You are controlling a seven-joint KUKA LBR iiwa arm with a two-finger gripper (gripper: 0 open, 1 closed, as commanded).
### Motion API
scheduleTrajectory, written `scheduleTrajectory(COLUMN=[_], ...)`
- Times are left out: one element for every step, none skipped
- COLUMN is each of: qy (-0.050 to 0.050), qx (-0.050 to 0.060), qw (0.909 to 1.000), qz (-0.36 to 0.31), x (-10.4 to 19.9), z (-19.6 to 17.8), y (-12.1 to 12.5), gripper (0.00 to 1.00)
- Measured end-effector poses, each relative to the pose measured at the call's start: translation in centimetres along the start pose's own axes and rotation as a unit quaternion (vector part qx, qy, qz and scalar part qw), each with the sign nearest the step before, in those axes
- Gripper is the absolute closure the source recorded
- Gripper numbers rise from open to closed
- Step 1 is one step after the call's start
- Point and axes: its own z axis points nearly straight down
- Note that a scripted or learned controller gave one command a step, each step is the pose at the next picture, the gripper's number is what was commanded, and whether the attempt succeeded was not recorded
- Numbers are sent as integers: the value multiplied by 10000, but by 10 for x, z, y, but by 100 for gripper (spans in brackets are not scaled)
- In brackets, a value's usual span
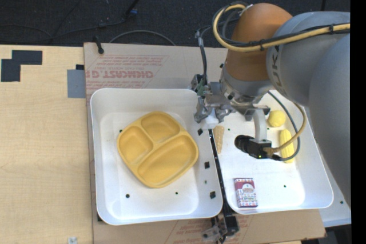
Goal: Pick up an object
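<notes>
My gripper (209, 116) hangs low over the inner edge of the right bin (286, 203), close to the wall between the two bins. Just below it lies a small tan cone-shaped piece (218, 139). A round yellow fruit (277, 119) and a longer yellow one (287, 143) lie at the right side of this bin, partly behind the arm. Near the bin's front edge sits a small red and white box (245, 191). Nothing shows between the gripper's tips.
The left bin (108, 191) holds a yellow divided plate (157, 148) lying flat in its middle. The grey arm with its orange band (257, 37) covers the back right of the right bin. Cardboard (131, 68) lies under both bins.
</notes>
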Motion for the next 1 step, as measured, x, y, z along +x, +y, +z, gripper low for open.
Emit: scheduleTrajectory(qy=[-3], qx=[0], qw=[10000], qz=[2], x=[41], z=[-1], y=[22], gripper=[100])
